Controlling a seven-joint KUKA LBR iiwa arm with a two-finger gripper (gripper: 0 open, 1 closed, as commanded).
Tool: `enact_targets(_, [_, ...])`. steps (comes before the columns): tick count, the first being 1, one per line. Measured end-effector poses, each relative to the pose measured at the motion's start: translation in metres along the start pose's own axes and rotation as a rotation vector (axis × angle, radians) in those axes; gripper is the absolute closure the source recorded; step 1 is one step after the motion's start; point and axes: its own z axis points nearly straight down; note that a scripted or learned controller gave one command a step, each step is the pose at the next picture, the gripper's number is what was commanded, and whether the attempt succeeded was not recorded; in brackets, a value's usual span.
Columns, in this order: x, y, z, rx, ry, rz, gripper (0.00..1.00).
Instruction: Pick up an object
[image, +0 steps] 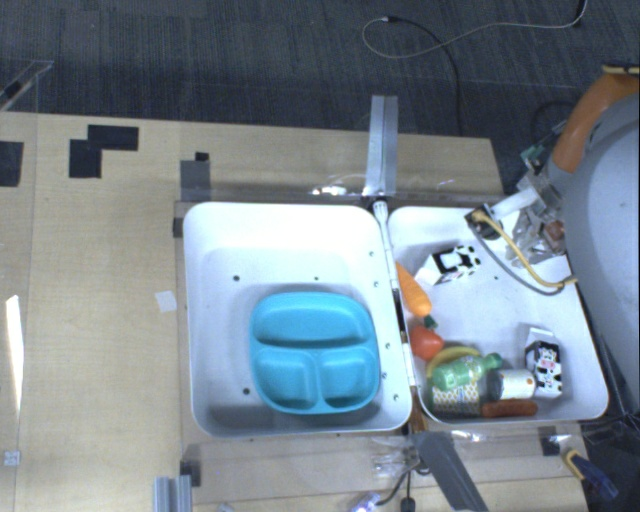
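Showing cow-print cartons, no legible text

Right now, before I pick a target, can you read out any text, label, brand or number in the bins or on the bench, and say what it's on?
No text can be read anywhere.
Green bottle: label too blurred to read.
Small carton at the right bin's near right: black-and-white cow pattern, no legible words.
Second black-and-white item at the far side: pattern, no legible words.
Blue tray in the left bin: plain.
Black patches on the bench: plain shapes.
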Motion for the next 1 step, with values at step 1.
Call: enact_targets(1, [-0.0012, 0.0410, 0.0113, 0.000, 0.000, 0.122, 1.00])
